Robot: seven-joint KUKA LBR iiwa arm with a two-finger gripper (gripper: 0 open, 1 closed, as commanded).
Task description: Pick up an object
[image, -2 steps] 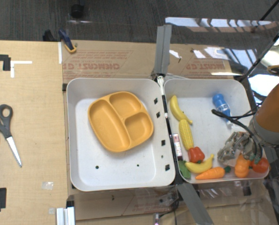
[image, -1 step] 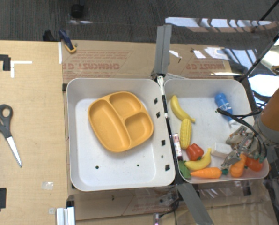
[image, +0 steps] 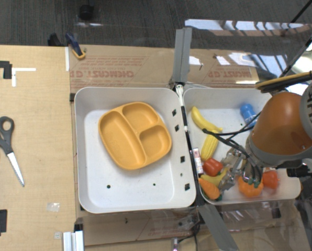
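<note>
My gripper [image: 234, 175] hangs low over the front of the right bin [image: 225, 99], below the arm's orange band [image: 281, 125]. Its metal fingers stand among toy foods: a red pepper [image: 212, 166] to the left, a carrot [image: 209, 189] at the front left, an orange fruit [image: 250, 187] just right and a red piece [image: 270, 179] further right. A banana [image: 203, 120] and a corn cob [image: 209, 144] lie behind them, and a blue object [image: 247, 111] sits at the back. Nothing visibly sits between the fingers.
The left bin [image: 88, 156] holds a yellow divided plate [image: 135, 135]. A divider [image: 183, 135] with clips separates the bins. Scissors [image: 7, 145] lie on the wooden bench at far left. Black cables run from the arm across the right bin.
</note>
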